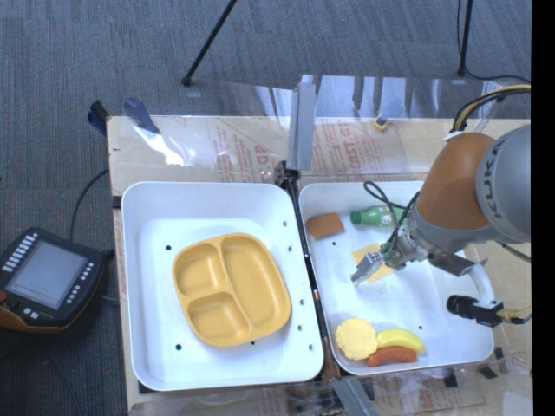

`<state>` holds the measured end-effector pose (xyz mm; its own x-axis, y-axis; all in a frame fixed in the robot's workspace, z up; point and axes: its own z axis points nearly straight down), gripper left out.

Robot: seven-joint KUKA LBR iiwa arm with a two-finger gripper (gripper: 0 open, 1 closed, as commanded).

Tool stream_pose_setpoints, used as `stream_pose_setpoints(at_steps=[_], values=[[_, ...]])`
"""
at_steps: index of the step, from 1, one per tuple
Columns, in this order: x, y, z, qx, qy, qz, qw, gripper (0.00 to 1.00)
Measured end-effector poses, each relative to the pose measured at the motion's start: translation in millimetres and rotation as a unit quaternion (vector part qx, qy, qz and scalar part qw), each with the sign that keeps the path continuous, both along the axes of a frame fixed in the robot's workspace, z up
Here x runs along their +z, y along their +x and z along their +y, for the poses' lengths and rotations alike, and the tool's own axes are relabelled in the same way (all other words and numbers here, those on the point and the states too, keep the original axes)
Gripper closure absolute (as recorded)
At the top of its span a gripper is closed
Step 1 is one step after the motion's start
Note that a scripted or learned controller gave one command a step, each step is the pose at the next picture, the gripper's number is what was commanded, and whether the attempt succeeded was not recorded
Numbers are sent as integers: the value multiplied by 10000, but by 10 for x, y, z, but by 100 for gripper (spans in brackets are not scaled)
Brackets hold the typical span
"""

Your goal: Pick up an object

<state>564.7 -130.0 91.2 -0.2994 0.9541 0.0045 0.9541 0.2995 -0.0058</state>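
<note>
My gripper hangs low in the right bin, near its middle. It sits right over a flat yellow wedge, which it partly covers. A green bottle lies just behind it, and a brown toast-like slab rests at the bin's far left corner. Along the near edge lie a round yellow piece, a banana and an orange sausage-like piece.
The left bin holds a yellow three-part plate. A metal post rises behind the gap between the bins. The arm's orange band looms over the right bin's far right side. A teach pendant lies on the floor at the left.
</note>
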Motion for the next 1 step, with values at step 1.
stream_pose_setpoints(at_steps=[1], values=[[-72, 330, 294, -202, -1, -4, 9998, 0]])
